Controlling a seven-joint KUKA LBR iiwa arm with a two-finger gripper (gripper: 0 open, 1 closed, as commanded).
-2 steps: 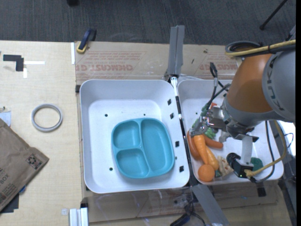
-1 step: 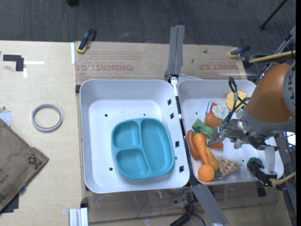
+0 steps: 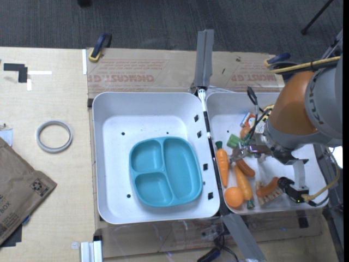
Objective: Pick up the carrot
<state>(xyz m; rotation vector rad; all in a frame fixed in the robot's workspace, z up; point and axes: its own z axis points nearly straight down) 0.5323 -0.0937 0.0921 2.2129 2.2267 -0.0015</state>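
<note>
— Where's the carrot (image 3: 222, 166)?

— In the right bin (image 3: 313, 171), lying lengthwise against its left wall, just left of a sausage (image 3: 245, 168). An orange ball (image 3: 233, 197) sits just below the carrot's tip, with a second orange stick (image 3: 243, 186) between them.

— And the gripper (image 3: 244, 152)?

— I see it hovering just right of the carrot, over the clutter. I cannot tell whether the jaws are apart or together.

— How will it handle?

— I judge it a light, stiff, smooth toy. I'd pinch across its thick upper half, but the wall crowds one side.
</note>
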